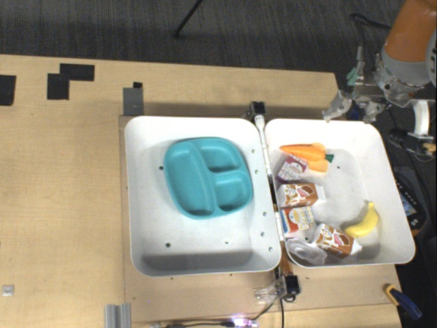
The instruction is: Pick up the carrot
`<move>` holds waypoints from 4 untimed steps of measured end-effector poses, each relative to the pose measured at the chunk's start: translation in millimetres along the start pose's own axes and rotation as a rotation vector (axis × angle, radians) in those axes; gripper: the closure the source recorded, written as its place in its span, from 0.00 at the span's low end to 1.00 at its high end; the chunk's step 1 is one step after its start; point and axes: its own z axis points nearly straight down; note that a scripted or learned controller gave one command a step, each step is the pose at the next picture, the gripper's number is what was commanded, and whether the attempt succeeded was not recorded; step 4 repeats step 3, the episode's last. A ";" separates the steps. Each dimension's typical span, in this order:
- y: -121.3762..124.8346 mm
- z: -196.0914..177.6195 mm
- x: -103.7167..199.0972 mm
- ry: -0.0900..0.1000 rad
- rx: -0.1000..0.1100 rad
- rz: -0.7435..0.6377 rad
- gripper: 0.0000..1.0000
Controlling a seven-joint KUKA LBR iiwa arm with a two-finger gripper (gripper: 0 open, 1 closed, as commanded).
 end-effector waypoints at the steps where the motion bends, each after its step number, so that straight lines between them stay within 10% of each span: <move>1: -31.1 140.0 16.5 -0.001 -0.008 0.027 0.00; 2: -12.7 143.3 41.6 -0.008 -0.012 0.056 0.00; 3: -15.0 131.6 36.2 -0.018 0.005 0.049 1.00; 4: -15.0 131.6 36.2 -0.018 0.005 0.049 1.00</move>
